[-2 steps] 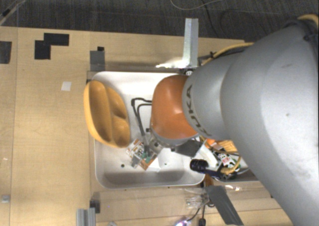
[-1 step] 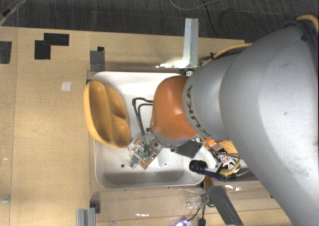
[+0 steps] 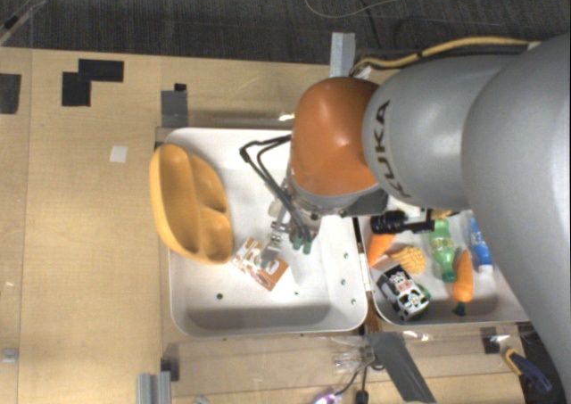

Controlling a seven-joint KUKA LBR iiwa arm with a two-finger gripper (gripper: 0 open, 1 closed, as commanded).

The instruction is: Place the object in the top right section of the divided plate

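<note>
Lying on the floor of the left white bin (image 3: 205,304), a small brown-and-white object (image 3: 261,261) sits just right of the yellow divided plate (image 3: 187,202), which leans tilted against the bin's left wall. The claw (image 3: 293,237) hangs just above and right of the object; whether it is clenched or released cannot be told. To do this step well, the claw should centre over the object, close firmly, lift clear, then aim for the plate's top right section. Toys fill the right bin (image 3: 482,309) on the desk (image 3: 80,259).
</note>
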